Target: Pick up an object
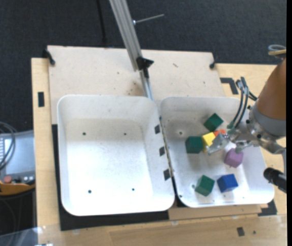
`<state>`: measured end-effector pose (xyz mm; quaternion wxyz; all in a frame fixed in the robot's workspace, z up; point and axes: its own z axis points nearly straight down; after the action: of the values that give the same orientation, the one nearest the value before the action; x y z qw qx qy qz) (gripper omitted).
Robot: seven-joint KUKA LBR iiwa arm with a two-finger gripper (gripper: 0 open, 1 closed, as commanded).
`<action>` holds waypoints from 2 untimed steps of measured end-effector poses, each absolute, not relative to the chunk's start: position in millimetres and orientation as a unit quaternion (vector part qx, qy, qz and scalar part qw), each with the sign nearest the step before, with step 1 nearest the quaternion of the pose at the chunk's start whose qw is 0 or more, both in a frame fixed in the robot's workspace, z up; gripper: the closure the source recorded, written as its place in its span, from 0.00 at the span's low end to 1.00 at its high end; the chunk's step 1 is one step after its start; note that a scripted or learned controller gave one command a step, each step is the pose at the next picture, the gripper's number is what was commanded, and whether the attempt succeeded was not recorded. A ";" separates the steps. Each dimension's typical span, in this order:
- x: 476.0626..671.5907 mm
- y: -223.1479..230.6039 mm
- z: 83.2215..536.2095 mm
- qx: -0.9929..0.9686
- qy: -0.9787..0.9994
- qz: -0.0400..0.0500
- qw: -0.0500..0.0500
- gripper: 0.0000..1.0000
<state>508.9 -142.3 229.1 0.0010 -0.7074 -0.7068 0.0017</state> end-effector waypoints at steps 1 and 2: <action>511.4 -137.2 184.2 -0.708 -0.706 0.002 0.001 0.00; 511.1 -137.0 120.9 -0.708 -0.707 0.002 0.002 0.00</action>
<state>511.1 -137.0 120.9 0.0017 -0.7077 -0.7065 0.0021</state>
